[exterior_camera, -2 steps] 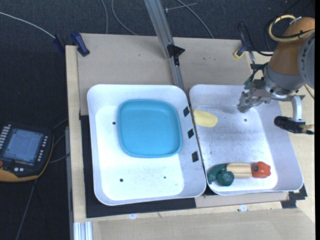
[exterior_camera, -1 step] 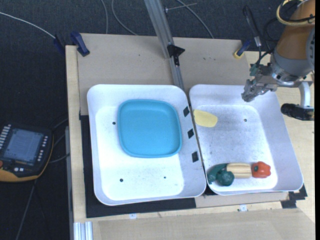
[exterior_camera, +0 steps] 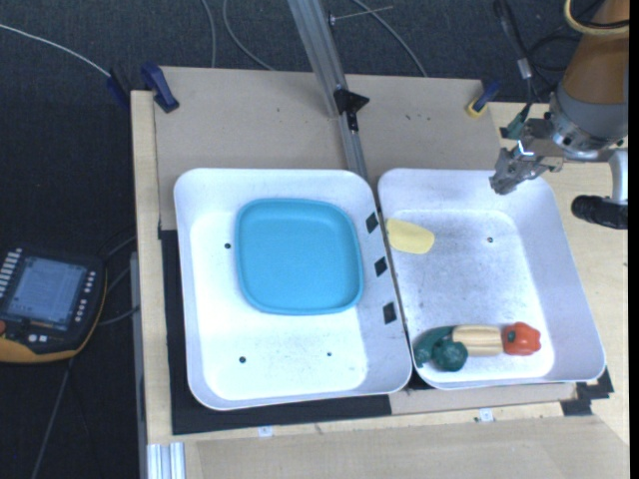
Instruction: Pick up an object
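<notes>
The right bin (exterior_camera: 559, 257) holds a pale yellow piece (exterior_camera: 410, 237) near its upper left wall. Along its front wall lie a dark green object (exterior_camera: 441, 351), a tan stick-like piece (exterior_camera: 477, 339) and a red tomato-like object (exterior_camera: 520, 338) in a row. My gripper (exterior_camera: 509, 178) hangs over the far right corner of that bin, well away from all of them, with nothing seen in it. The left bin (exterior_camera: 200, 267) carries a blue square plate (exterior_camera: 299, 255).
A metal pole (exterior_camera: 324, 43) slants down to the gap between the bins. Blue and yellow clamps (exterior_camera: 160, 88) sit at the board's far corners. A handheld pendant (exterior_camera: 45, 297) lies left of the bench, with cables on the dark floor behind.
</notes>
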`<state>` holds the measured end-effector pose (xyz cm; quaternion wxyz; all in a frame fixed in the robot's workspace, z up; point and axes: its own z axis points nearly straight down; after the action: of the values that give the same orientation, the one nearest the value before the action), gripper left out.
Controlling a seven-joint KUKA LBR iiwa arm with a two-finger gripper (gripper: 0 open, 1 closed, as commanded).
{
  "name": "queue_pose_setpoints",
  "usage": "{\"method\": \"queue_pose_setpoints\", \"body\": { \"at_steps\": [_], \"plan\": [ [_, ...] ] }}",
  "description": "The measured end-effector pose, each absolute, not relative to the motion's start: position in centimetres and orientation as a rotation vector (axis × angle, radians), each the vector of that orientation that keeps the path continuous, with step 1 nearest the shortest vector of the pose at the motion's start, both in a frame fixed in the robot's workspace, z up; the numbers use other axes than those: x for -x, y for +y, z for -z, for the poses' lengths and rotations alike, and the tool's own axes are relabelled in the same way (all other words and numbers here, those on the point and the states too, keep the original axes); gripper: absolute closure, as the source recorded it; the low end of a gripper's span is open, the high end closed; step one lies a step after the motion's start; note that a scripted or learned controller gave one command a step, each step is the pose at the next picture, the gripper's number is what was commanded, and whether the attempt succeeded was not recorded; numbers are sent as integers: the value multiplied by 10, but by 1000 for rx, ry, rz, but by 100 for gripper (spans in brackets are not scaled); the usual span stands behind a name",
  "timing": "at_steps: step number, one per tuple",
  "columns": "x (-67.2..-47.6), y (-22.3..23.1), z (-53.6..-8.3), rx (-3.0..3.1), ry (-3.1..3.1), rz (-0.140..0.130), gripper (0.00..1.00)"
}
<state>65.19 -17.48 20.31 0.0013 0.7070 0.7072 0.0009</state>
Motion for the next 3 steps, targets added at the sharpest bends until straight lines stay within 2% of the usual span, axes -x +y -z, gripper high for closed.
{"method": "queue_pose_setpoints", "body": {
  "at_steps": [3],
  "plan": [
    [-626,-35,-220,-2218,2225,-1,100]
  ]
}}
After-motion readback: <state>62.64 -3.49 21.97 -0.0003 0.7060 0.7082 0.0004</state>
